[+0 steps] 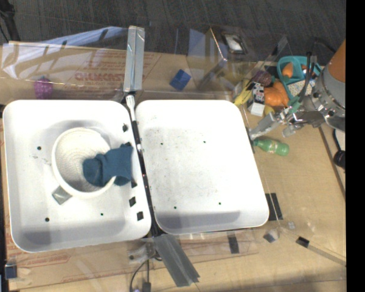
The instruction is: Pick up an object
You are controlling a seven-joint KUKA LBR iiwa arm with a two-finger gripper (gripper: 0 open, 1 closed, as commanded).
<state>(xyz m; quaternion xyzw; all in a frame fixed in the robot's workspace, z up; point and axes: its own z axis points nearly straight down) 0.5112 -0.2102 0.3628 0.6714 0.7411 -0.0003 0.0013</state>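
In the left bin a white cup lies on its side, its grey handle toward the front left. A dark blue cloth is draped over the cup's rim and reaches toward the divider between the bins. My gripper hangs off the bench's right side, past the right bin's far right corner and well away from the cup and cloth. Nothing shows in its grasp. The arm's orange band sits at the right edge.
A green bottle lies on the bench just below the gripper. A pile of colourful toys sits behind it. A blue cube and a purple object rest behind the bins.
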